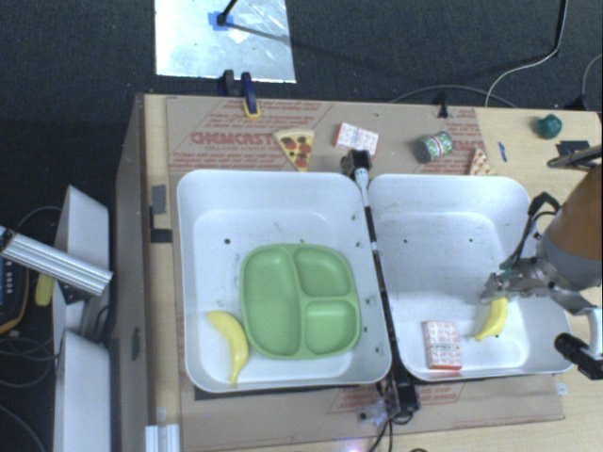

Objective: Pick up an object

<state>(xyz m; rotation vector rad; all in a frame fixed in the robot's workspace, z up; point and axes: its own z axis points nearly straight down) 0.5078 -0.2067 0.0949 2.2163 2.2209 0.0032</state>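
Hanging over the right bin (452, 191) near its right wall, my gripper (502, 288) sits just above a small banana (492, 318) near the front edge, and I cannot tell how the gripper is set. I judge the curved banana could roll or skid toward the patterned box (441, 344) beside it if I come down off-centre.

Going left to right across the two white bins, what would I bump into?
Banana in the left bin → green divided plate → small red-and-white box → second banana → the robot's gripper just above it.
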